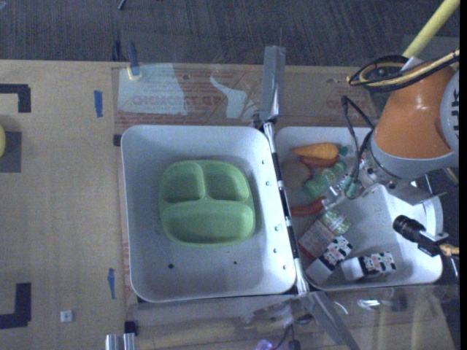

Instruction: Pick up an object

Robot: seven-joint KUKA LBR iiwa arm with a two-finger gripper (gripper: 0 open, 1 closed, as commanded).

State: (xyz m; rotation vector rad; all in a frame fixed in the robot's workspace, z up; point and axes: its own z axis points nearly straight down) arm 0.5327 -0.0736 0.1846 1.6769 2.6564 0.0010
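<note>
On the tan bench over dark carpet, left bin bearing green divided tray, arm's gripper low in right bin among carrot, cow-patterned cartons, grip state indeterminable.

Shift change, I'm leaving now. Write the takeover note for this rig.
Gripper: low in the right bin, among the toys; finger state unreadable.
Things: orange carrot toy, green item, red piece and two cow-print blocks in the right bin; green divided tray in the left bin.
Done: no pick confirmed.
Left: grasp and lift one object.
</note>
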